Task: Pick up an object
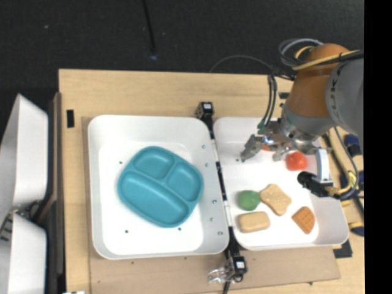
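We see the gripper in the right bin, its fingers spread wide with nothing between them. The red piece lies just right of it, partly hidden by the wrist. We judge it light, smooth plastic, likely slippery; a pinch across its middle seems best. Below the red piece sit a green piece, two tan pieces and an orange one. Their kinds are hard to tell.
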{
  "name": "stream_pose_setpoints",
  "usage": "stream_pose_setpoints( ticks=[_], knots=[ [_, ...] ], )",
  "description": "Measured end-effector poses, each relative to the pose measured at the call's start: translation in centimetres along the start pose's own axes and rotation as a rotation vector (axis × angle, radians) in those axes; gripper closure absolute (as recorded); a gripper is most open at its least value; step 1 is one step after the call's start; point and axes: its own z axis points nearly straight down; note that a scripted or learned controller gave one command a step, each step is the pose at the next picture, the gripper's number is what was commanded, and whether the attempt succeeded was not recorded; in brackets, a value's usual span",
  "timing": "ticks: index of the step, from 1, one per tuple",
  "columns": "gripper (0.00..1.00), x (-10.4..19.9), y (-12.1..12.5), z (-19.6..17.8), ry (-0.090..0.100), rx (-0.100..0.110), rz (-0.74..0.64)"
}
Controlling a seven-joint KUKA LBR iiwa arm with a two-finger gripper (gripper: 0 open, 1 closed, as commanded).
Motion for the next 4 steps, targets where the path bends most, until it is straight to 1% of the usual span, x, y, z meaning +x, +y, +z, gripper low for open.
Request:
stream_pose_setpoints(
  ticks=[1, 2, 3, 4],
  knots=[
    [0.0, -0.6, 0.9, 5.1, 0.0, -0.001, 0.001],
    [0.0, -0.8, 0.9, 7.7, 0.0, -0.001, 0.002],
    [1.0, -0.9, 1.1, 6.4, 0.001, -0.007, 0.006],
    [1.0, -1.6, 0.9, 1.8, 0.003, -0.007, 0.0]
  ],
)
